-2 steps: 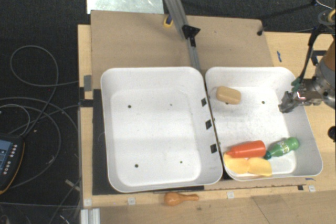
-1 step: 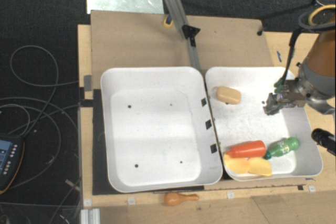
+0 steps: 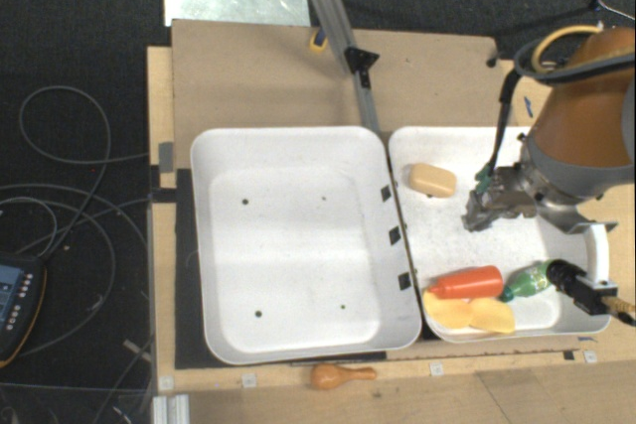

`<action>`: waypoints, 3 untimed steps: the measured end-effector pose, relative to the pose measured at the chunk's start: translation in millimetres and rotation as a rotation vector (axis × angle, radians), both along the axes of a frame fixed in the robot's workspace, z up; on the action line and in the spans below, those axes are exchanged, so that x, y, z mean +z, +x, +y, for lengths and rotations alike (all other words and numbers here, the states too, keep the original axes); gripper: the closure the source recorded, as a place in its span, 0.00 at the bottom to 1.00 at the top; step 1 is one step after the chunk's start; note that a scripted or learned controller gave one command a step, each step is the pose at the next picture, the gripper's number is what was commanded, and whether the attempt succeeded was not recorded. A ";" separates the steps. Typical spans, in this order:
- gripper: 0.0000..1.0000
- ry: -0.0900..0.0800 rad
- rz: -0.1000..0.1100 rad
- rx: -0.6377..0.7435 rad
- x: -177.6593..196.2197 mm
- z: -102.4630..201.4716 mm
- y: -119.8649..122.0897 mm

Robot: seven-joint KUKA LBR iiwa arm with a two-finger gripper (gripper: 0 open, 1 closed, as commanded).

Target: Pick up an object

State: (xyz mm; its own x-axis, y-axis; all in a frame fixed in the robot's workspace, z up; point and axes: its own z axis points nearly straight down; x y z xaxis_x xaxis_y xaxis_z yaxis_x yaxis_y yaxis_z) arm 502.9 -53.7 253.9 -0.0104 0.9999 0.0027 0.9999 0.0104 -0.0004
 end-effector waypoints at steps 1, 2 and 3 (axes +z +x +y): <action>1.00 0.000 -0.003 0.001 4.5 55.5 -0.1; 1.00 0.000 -0.001 0.000 2.0 103.4 -12.2; 1.00 -0.001 0.000 0.000 -13.4 152.1 -6.5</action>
